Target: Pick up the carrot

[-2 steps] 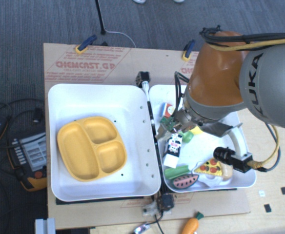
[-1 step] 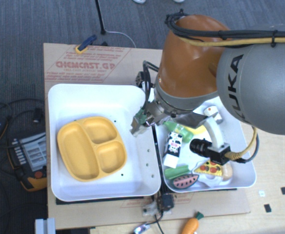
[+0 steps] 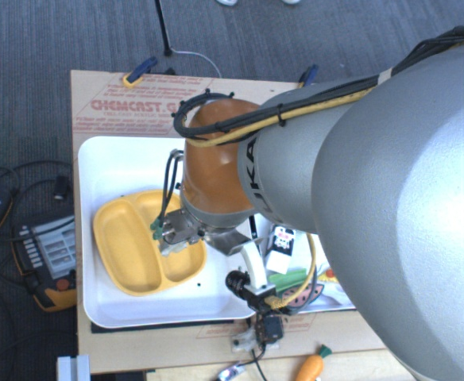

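Note:
The carrot [image 3: 310,366], orange with a green top, lies on the bench's front strip, outside and below the right bin. My gripper [image 3: 171,242] hangs over the left bin [image 3: 113,157], just above the right edge of a yellow divided plate [image 3: 133,244]. The carrot is far to the gripper's lower right. The grey arm and its orange band [image 3: 216,161] cover most of the right bin.
Under the arm in the right bin lie a green object [image 3: 288,280], a black-and-white card [image 3: 282,240] and a pinkish item [image 3: 307,296]. A cable connector [image 3: 256,336] sits at the bench front. Clamps [image 3: 141,70] hold the cardboard at the back.

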`<control>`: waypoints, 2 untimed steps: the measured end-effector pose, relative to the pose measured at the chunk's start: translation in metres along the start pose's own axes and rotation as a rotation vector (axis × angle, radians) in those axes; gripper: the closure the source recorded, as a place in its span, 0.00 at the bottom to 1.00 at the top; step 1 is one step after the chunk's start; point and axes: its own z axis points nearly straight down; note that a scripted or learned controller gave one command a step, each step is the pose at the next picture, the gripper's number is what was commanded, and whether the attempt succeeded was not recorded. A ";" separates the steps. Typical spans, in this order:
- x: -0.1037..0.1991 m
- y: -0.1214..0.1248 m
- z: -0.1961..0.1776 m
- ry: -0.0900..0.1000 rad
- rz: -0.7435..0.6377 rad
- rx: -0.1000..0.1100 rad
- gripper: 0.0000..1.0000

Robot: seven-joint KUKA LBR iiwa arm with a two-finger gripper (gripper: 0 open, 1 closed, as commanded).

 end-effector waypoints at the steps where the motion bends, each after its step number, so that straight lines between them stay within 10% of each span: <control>1: -0.014 -0.010 -0.025 0.000 0.804 -0.002 1.00; 2: -0.049 -0.019 0.069 0.008 0.612 -0.005 1.00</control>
